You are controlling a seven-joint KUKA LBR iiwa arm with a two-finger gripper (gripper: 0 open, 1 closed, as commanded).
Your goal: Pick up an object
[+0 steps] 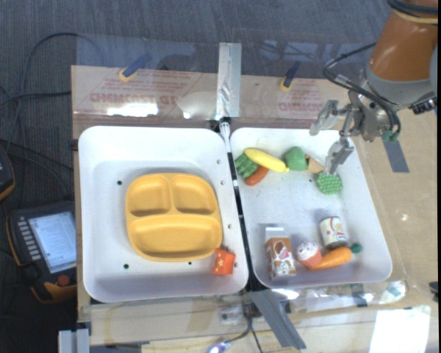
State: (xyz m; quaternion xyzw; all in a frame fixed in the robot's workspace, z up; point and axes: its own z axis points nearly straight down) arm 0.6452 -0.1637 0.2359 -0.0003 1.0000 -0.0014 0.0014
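My gripper [335, 137] hangs open over the back right part of the right bin [375, 219], with nothing between its fingers. One finger [341, 154] points down just above a green bumpy ball [328, 184]. To the left of the gripper lie a green rounded piece [295, 158], a yellow banana [266, 160] and a green-and-orange vegetable [248, 170]. Near the bin's front stand a small carton [278, 251] and a can [332, 232], with a carrot [335, 257] and a white-and-red piece [307, 252] beside them.
The left bin [103, 168] holds a yellow divided plate [175, 215] and a small orange-red object [223, 261] at its front right corner. A metal divider strip [228, 79] runs between the bins at the back. Cables and a tablet [48, 237] lie left of the bench.
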